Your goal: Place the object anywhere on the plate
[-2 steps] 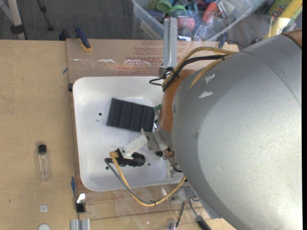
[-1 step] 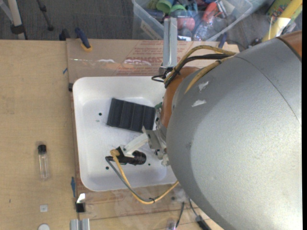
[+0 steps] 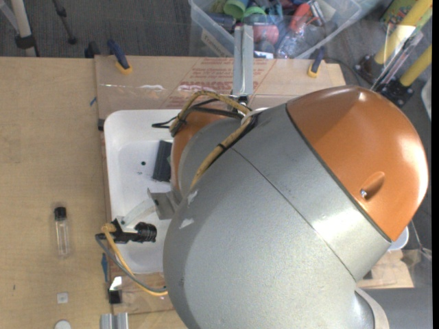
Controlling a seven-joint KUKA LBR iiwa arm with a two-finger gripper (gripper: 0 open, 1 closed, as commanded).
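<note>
the object is lying somewhere i cannot make out, since the arm (image 3: 288, 218) is leaning over both bins and covering most of them. the gripper (image 3: 163, 184) is reaching down inside the bin (image 3: 120, 136), with bare white floor just to its left. i cannot tell how wide it is standing or whether it is carrying anything. the plate is likewise eluding me, so i am judging the placing as not yet done.
</note>
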